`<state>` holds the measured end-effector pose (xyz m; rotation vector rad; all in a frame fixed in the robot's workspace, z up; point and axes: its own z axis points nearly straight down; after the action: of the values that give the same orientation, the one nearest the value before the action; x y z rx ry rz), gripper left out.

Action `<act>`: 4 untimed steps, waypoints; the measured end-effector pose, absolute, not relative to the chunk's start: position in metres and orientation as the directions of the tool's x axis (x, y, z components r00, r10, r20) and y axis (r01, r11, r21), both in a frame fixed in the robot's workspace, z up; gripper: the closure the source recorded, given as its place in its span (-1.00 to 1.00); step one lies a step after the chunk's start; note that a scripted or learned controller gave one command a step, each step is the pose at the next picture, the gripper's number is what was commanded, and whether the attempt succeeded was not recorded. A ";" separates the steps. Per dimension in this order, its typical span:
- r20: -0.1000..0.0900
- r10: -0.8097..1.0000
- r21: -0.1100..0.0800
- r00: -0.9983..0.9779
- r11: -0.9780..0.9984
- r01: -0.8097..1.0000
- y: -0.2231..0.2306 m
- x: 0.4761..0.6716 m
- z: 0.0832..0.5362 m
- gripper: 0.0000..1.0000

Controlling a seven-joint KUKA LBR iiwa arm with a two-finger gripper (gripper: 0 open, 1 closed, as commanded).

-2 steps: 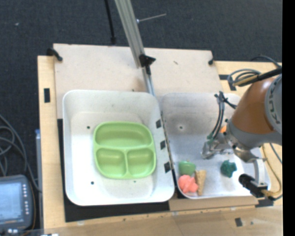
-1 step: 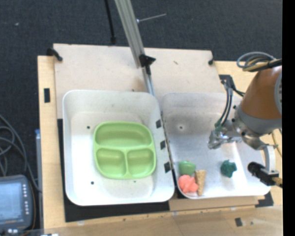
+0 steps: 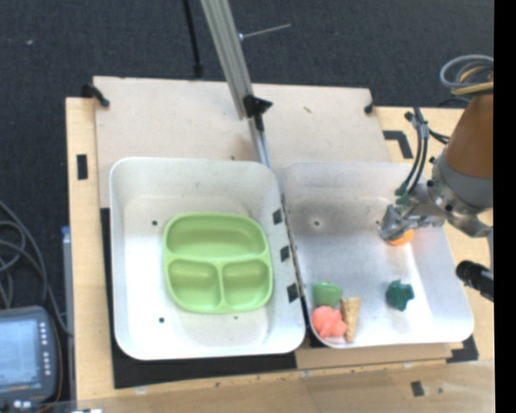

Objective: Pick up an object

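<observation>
Claw [image 3: 399, 230] low over the right bin [image 3: 344, 188], seen from the overhead camera: I reach in from the right and hang just above a small orange object [image 3: 401, 239] near the bin's far right side, touching it or very close to it (the view is too coarse to settle which). Whether my claw stands wide or narrow I cannot tell; my own wrist covers it. The orange piece peeks out beneath me, so I do not claim to hold it. Other candidates lie toward the near edge of the same bin: a dark green toy [image 3: 400, 295], a pale green piece [image 3: 328, 293], a pink one [image 3: 328, 321] and a tan cone [image 3: 351, 317] bunched in the corner. A green divided plate [image 3: 217, 261] sits in the left bin [image 3: 138, 188]. To do this step well, I judge, I should centre squarely on the orange object, settle fully down before closing, then lift straight up and slowly, since a small rounded piece may squirt sideways.
</observation>
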<state>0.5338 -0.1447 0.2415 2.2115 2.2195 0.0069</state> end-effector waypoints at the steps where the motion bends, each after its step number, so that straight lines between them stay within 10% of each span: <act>1: -0.002 1.000 0.006 -0.004 0.004 1.000 -0.146 0.535 0.282 1.00; 4: 0.001 1.000 -0.001 -0.006 0.006 1.000 0.001 0.537 0.264 1.00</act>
<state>0.5369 0.0010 0.2637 2.2151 2.2290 -0.0001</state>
